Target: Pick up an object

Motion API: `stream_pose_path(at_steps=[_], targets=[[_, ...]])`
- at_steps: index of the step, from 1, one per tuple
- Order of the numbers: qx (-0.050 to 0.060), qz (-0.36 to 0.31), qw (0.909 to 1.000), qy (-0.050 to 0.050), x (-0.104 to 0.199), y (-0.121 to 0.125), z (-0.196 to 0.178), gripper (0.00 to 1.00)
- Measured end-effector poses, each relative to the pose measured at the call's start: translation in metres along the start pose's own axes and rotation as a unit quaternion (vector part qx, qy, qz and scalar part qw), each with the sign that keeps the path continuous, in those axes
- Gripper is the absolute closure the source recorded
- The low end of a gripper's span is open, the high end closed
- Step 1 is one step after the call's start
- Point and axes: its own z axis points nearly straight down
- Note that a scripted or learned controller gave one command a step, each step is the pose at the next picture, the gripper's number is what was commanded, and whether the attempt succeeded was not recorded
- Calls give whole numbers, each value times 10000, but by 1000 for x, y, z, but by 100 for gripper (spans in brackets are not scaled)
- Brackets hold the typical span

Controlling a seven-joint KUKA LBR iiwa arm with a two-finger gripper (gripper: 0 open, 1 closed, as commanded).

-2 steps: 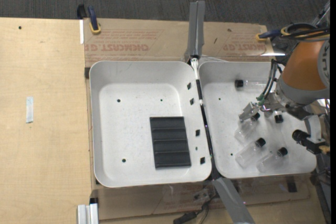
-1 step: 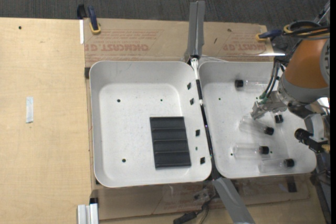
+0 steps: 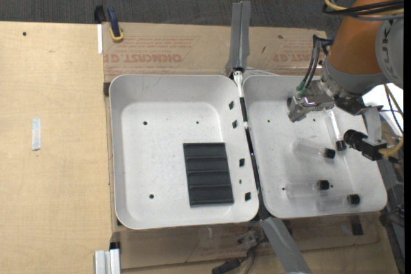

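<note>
Bench (image 3: 51, 86) w/ two shallow white bins side by side. Left bin (image 3: 128, 99) holds a dark ribbed rectangular block (image 3: 208, 173), lying flat in the lower-right part of the floor, close to the divider side but not touching the wall. Right bin (image 3: 270, 99) holds several clear, hard-to-see items w/ small black caps or ends: one near mid-bin (image 3: 329, 153), one lower (image 3: 322, 185), one toward the lower-right corner (image 3: 352, 199). Clear bodies blur into the white floor, so exact shape and count can't be told.

Arm (image 3: 363, 35) comes in from the right, orange band over the upper right part of the right bin. Gripper (image 3: 300, 107) sits above the upper-middle of the right bin, well apart from the ribbed block and apart from the capped items, which lie below and to the right of it in the camera view. Nothing seen between its tips; how wide they stand can't be told from this angle.

Around: grey post (image 3: 241, 35) at the seam between bins, top side; brown cardboard (image 3: 160, 51) w/ red print behind the bins; a blue-and-yellow clamp (image 3: 113, 24) at the cardboard's top left. Black fitting (image 3: 359, 141) on the arm's side hangs over the right bin's right edge. Grey strut (image 3: 286, 247) below the bins' seam.
</note>
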Motion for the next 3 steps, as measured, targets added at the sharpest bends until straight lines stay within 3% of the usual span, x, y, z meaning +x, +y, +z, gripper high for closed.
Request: stream_pose_path(at_steps=[1, 2, 3], targets=[[1, 0, 10000, 0, 0, 0, 0, 0], [11, -377, 9993, 5, -64, -32, 55, 0], [6, -485, 9988, 8, -89, -99, 101, 0]])
